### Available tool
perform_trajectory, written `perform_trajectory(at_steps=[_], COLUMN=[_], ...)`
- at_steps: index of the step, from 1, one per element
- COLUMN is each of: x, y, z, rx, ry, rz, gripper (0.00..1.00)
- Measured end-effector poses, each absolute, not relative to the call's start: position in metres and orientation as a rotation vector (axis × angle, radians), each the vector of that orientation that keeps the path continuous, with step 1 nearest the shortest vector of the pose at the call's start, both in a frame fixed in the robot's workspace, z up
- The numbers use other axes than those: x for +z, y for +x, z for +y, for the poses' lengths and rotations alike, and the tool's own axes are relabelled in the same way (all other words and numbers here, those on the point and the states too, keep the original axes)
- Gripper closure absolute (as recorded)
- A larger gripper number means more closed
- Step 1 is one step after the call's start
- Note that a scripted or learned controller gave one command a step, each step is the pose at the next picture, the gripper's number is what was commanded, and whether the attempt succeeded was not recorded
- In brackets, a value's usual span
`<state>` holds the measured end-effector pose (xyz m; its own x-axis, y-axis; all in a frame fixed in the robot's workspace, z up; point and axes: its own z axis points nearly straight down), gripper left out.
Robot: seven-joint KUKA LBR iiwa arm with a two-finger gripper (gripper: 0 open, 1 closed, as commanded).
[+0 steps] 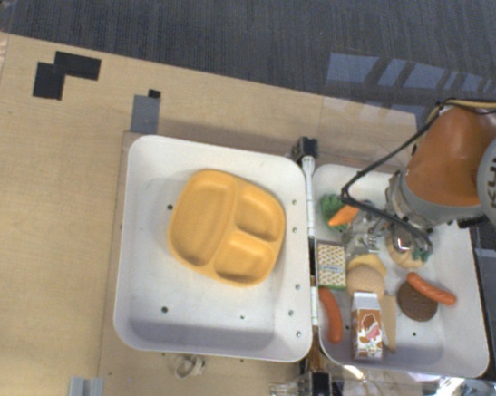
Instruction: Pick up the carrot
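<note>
The carrot (341,214), orange with a green leafy top, lies near the back left corner of the right bin (475,339). My gripper (376,237) hangs low over that bin, just right of the carrot and slightly nearer the front. The grey arm with its orange band (451,157) comes in from the right above it. The fingers sit among the food items and their gap is not readable.
The left bin (135,250) holds a yellow divided plate (226,226). In the right bin lie a cracker (331,264), a bun (366,275), two sausages (333,316) (430,289), a brown cookie (416,304), a small carton (369,327) and a donut (405,249).
</note>
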<state>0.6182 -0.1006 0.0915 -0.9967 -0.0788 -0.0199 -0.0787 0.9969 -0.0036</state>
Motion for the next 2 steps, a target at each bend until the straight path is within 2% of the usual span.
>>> perform_trajectory(at_steps=[1, 2], x=[0.089, 0.103], y=[0.659, 0.663], z=[-0.099, -0.098], rx=[0.001, 0.001], ry=[0.255, 0.245], rz=[3.117, 3.106], gripper=[0.00, 1.00])
